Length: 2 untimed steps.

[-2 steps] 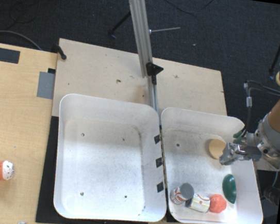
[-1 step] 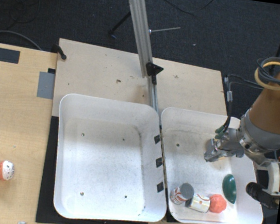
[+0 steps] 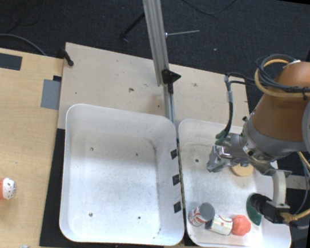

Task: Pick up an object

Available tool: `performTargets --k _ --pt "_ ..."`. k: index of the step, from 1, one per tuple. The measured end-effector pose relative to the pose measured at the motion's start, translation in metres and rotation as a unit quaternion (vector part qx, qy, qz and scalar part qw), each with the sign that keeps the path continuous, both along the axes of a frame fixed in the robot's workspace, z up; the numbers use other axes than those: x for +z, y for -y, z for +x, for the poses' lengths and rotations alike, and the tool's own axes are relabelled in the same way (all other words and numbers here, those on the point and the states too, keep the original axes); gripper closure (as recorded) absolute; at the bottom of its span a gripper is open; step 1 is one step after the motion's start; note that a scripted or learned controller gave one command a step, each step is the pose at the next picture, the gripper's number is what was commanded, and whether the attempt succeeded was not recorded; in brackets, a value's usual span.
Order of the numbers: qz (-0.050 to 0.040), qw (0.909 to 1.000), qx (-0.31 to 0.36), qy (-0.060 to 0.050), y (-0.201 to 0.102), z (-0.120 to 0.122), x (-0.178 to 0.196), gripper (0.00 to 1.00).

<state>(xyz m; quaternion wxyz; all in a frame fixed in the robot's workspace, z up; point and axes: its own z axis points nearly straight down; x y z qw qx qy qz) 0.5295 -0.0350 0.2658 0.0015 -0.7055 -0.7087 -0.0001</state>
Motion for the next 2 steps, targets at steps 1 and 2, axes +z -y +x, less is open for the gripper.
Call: performTargets --k 1,2 --pt "-0.0006 1.0 0.0 0.0 -0.048 0.02 -0.01 1.0" --pt "-0.0009 1.0 -0.001 0.0 -0.09 0.027 -0.015 1.0"
